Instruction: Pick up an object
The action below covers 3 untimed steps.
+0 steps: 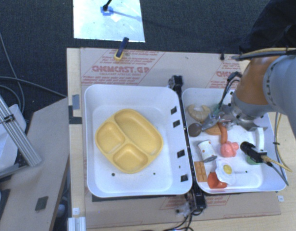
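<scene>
My gripper (pixel 218 119) reaches in from the right and sits low over the back of the right bin (pixel 268 177). It hovers just above an orange toy piece (pixel 213 129) and a red sausage (pixel 223 134). A tan bread piece (pixel 198 112) lies just to its left, and a brown round piece (pixel 194 128) is close by. Nothing can be seen held in the gripper.
The right bin also holds a pink toy (pixel 229 149), a white cup (pixel 204 148), a wafer (pixel 200 171), a fried egg (pixel 226 169) and a red-orange piece (pixel 214 181). The left bin (pixel 97 177) holds a yellow divided plate (pixel 128 139).
</scene>
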Tool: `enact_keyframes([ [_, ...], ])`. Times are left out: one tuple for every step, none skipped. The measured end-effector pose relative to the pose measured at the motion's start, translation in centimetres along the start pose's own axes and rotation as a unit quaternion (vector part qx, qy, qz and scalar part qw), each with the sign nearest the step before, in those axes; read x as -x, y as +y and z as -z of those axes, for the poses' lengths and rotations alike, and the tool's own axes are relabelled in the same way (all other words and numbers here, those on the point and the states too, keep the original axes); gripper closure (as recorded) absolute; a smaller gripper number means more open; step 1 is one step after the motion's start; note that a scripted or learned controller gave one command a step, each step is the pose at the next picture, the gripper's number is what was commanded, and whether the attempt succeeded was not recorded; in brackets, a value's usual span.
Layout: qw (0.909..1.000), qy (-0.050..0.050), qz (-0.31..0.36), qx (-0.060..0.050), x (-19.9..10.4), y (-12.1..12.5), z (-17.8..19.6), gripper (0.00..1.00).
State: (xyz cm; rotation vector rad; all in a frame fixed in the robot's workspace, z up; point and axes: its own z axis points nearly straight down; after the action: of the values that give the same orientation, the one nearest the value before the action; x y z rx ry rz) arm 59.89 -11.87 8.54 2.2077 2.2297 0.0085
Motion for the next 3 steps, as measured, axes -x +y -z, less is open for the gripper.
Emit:
enact_keyframes([
  [1.0, -0.001, -0.003, 0.0, 0.4, -0.1, 1.2, 1.0],
  [1.0, 0.0, 0.0, 0.0, -6.0, -3.0, 10.5, 1.0],
  [1.0, 0.0, -0.004, -0.002, -5.6, -3.0, 9.9, 0.0],
])
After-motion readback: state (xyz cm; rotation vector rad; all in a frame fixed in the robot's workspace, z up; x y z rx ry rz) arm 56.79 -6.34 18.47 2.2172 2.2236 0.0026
